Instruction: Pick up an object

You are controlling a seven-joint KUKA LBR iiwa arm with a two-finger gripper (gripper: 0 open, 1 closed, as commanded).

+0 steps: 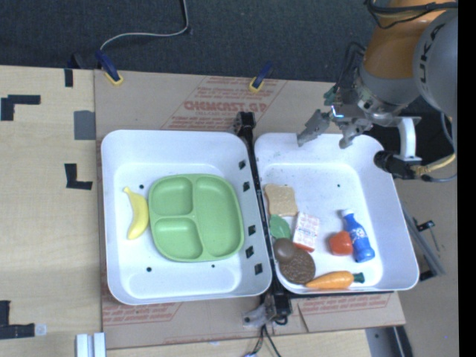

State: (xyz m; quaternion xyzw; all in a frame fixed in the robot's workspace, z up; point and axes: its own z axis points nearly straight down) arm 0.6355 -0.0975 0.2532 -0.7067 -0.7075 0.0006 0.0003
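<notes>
My gripper [328, 132] hangs open over the back rim of the right bin [387, 199], its two fingers spread apart with nothing between them. Well in front of it, in that bin, lie a tan bread slice [280, 198], a white packet [306, 230], a green piece [280, 226], a brown cookie [294, 262], a red tomato [341, 243], a blue bottle [358, 235] and an orange carrot [331, 280]. The left bin [119, 169] holds a green divided plate [196, 217] and a yellow banana [136, 213].
A black clamp [245, 122] sits at the back where the two bins meet. Cardboard [208, 103] lies under the bins. The back half of the right bin's floor [320, 177] is bare white.
</notes>
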